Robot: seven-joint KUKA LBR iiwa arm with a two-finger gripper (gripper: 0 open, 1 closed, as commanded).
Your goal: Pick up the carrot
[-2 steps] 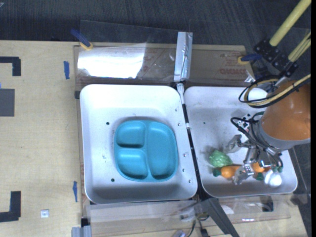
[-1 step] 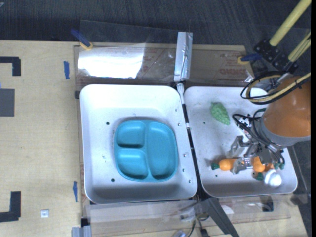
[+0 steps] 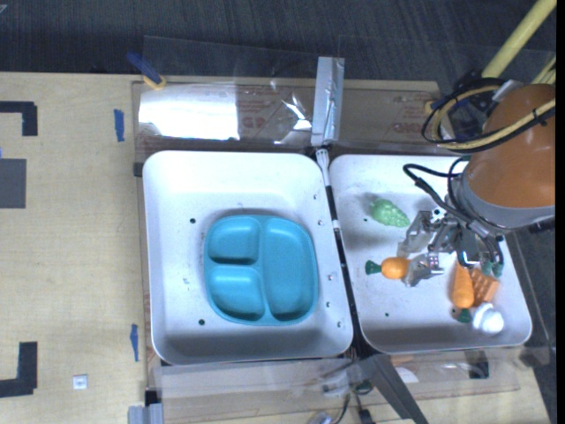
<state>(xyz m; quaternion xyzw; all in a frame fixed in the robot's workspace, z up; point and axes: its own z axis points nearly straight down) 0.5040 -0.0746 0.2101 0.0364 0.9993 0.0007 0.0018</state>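
Light wooden bench with blue tape marks and black squares, dark carpet floor beyond the far edge. Two shallow white bins side by side: left bin holding a blue divided tray; right bin holding the smaller items. Clear plastic sheet and a taped strip at the far side of the bins.

Grey arm with orange band reaching in from the right, black and yellow cables looped near it. Claw low over the right bin, metal parts just beside a small orange piece with green stem (spread of the claw not discernible; nothing visibly pinched).

Carrot near the right wall of the right bin, beside the claw, green top toward the near-left; white round object touching or just beside its near end. Green leafy item farther back in the same bin.
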